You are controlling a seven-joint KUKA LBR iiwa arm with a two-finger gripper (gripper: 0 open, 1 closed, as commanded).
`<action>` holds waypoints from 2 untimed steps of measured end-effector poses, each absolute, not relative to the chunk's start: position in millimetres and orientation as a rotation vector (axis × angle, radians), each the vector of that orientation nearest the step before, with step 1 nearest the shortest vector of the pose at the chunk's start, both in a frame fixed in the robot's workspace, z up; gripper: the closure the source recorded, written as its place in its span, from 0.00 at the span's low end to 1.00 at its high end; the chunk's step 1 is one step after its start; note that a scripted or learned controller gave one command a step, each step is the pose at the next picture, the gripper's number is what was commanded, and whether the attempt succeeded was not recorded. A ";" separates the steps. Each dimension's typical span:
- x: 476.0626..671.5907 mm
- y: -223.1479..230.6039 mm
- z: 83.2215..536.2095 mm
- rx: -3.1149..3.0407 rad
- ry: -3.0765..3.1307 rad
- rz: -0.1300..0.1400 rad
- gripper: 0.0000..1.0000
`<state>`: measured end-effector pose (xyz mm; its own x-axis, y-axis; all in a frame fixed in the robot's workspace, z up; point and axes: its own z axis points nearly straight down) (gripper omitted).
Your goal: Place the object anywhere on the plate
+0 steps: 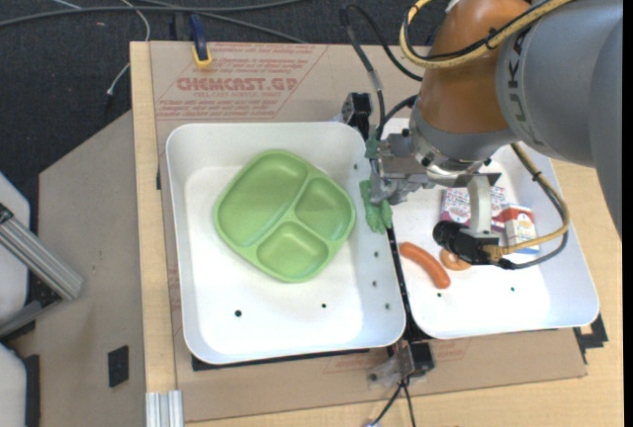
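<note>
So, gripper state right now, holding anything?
Gripper: over the divide between the bins, a green object at its tip; open or closed cannot be told.

The plate (285, 214) lies in the left bin (198, 316); the sausage (425, 265) in the right bin (554, 301).

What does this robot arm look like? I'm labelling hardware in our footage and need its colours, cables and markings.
The arm is a thick, rounded grey body with dark lettering on its side and a glossy orange band above the wrist. Yellow and black cables loop around the orange section, and more trail below the wrist. The gripper assembly is grey metal with small green parts.
</note>
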<state>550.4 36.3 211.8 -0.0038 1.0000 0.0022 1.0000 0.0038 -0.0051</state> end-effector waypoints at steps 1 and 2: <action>508.4 72.6 215.0 -2.213 -2.221 0.004 1.00; 493.8 99.5 234.8 -2.218 -2.223 -0.002 1.00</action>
<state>493.8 99.5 234.8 -0.0026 1.0000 0.0018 1.0000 0.0026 0.0000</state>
